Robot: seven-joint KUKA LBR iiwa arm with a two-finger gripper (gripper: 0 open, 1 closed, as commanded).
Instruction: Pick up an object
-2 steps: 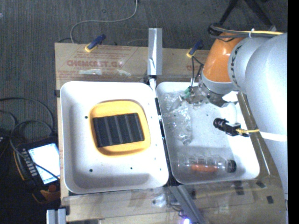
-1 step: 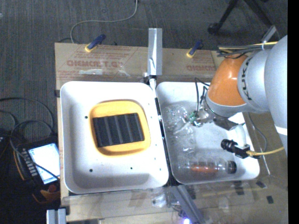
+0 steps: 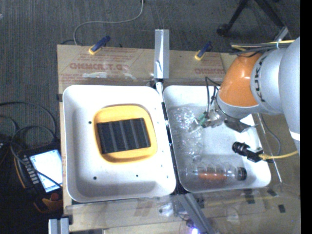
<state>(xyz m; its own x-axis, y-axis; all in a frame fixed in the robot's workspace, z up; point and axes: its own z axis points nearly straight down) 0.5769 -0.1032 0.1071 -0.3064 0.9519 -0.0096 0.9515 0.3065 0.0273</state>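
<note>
Clear plastic bottle [image 3: 218, 173] lies flat at the right bin's [image 3: 263, 179] front edge | looks light, slippery, easy to squash; grab its middle | pincer [image 3: 210, 119] above crumpled wrap [image 3: 185, 123]; grip unclear.

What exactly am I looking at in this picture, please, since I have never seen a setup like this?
This is one camera fixed above a bench, looking down at a slant. The grey arm with an orange band is a robot reaching in from the right over the right bin. That bin holds a crumpled clear plastic piece and a clear bottle lying on its side. The left bin holds a yellow tray with a dark ridged insert. Its tool hangs near the crumpled plastic; nothing is visibly held.
</note>
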